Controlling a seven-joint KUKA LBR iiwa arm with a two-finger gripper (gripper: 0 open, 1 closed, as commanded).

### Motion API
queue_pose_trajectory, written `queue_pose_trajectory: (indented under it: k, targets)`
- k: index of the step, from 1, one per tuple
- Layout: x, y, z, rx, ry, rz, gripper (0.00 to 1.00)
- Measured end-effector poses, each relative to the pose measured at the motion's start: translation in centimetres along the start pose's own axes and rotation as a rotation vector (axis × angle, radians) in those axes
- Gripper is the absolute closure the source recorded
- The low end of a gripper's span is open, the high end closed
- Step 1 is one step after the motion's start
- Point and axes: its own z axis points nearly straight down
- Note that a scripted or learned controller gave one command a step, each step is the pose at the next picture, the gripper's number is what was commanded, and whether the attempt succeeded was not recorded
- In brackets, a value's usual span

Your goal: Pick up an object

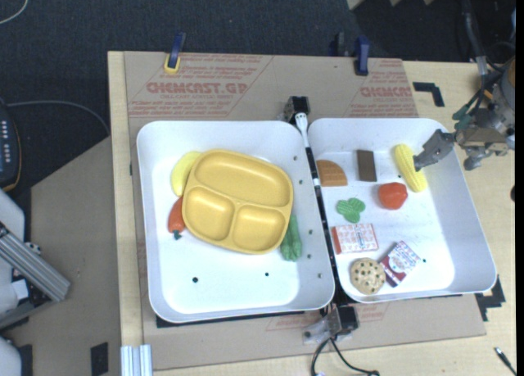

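- The two shallow white plastic bins sit side by side on the bench, the left bin [155,227] and the right bin [467,227], their inner rims touching along the middle.
- A large yellow plastic divided tray [237,201] with three compartments lies in the left bin, tilted a little; a yellow banana-like piece [182,171] and a red-orange pepper-like piece [176,217] peek out along its left edge, and a leafy green piece [291,240] lies at its lower right corner.
- The grey gripper [434,151] hangs over the upper right part of the right bin, just beside the toy corn; nothing is seen between its fingers, and whether they are spread or closed I cannot tell.
- The yellow toy corn cob [407,166] lies near the right bin's upper edge, aslant. It is the likeliest target: probably light, stiff plastic, smooth and rounded, so it may roll or slip. Pinching across its middle, fingers square to its long axis, looks best.
- Smaller toys lie apart below and beside it: a red tomato [393,195], brown bread slice [331,172], dark brown bar [366,165], green broccoli [350,209], red-and-white flat packet [355,238], chocolate-chip cookie [366,275] and small red-and-white wrapper [402,260].
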Motion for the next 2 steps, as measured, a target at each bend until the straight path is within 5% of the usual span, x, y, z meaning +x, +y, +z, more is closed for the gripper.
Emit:
queue_pose_trajectory:
  k: [2]
  targets:
    - [0.1, -0.2, 10.7, 0.007, 0.002, 0.001, 0.0]
